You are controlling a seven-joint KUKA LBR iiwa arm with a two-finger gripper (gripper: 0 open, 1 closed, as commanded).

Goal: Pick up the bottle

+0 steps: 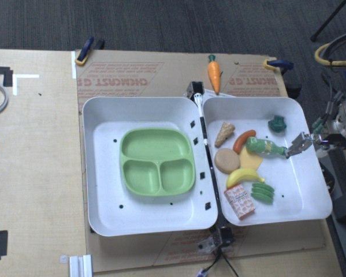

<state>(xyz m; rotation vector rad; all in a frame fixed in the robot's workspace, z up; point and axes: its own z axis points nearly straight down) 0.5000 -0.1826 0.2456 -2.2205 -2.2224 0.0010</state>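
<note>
The bottle [264, 148] is green and lies on its side in the right bin [302, 198], its narrow end pointing right. My gripper [297, 145] reaches in over the bin's right wall, and its tip sits just at the bottle's narrow end. I cannot make out whether it touches the bottle. The bottle rests on the bin floor, partly over a yellow cheese slice [251, 160].
Around the bottle lie a red sausage [244, 141], a tan cone [223, 134], a round cookie [225, 160], a banana [245, 177], green pods [262, 192], a red box [240, 201] and a teal toy [276, 123]. The left bin [100, 172] holds a green divided plate [158, 161]. A carrot [213, 74] lies behind the bins.
</note>
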